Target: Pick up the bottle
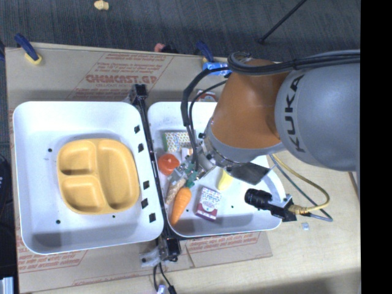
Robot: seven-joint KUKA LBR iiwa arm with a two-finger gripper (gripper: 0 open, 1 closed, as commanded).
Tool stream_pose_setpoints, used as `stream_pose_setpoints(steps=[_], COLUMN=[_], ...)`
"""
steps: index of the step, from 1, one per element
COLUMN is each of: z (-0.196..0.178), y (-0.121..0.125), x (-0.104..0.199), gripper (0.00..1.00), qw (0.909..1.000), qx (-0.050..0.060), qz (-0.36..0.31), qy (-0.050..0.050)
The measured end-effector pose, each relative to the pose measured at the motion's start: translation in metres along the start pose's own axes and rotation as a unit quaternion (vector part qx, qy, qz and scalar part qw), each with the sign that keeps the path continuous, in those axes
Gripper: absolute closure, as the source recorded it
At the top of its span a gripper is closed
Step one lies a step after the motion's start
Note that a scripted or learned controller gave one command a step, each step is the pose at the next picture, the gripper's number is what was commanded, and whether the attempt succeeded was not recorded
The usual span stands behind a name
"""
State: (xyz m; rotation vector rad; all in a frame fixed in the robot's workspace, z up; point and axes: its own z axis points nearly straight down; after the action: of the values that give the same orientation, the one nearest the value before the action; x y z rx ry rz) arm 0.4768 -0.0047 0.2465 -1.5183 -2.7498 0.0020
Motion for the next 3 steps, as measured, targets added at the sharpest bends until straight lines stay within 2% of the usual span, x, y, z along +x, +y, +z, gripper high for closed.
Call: stream_pose_setpoints(steps=[1,2,3], z=[0.055,0.006,0.041], y=[0.033,0.009,0.035], x=[0.054,0.013,0.057], gripper=[1.0,1.0,1.0], qw=[0.9967,0.9733,0.9881], qx=[0.001,-0.001,0.001], qz=[-0.081,-0.229,-0.154], qy=[0.001,-0.001,0.001])
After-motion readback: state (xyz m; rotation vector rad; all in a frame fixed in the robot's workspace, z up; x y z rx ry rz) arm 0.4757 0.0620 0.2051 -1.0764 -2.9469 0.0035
